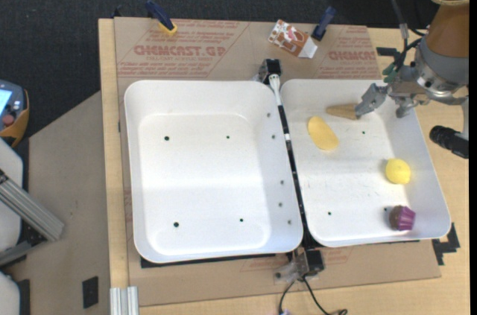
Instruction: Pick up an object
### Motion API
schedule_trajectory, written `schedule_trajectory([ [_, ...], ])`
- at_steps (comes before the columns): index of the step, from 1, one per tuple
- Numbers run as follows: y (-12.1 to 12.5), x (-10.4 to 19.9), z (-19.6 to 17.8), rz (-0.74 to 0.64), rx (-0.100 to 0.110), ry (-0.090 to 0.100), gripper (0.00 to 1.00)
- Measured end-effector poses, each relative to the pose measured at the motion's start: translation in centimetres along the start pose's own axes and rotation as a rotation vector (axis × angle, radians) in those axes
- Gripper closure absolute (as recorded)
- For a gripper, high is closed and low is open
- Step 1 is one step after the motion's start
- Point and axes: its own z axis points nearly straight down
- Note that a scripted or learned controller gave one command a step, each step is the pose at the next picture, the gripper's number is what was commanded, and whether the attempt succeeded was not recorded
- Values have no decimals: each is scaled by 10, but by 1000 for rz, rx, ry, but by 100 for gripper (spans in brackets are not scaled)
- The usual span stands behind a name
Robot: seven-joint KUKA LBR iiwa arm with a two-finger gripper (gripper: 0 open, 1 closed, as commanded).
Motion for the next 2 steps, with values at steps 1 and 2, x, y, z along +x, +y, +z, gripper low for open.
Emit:
schedule_trajectory([
  [1, 32, 4, 109, -3, 4, 1, 0],
  [2, 35, 7, 113, 0, 2, 1, 0],
])
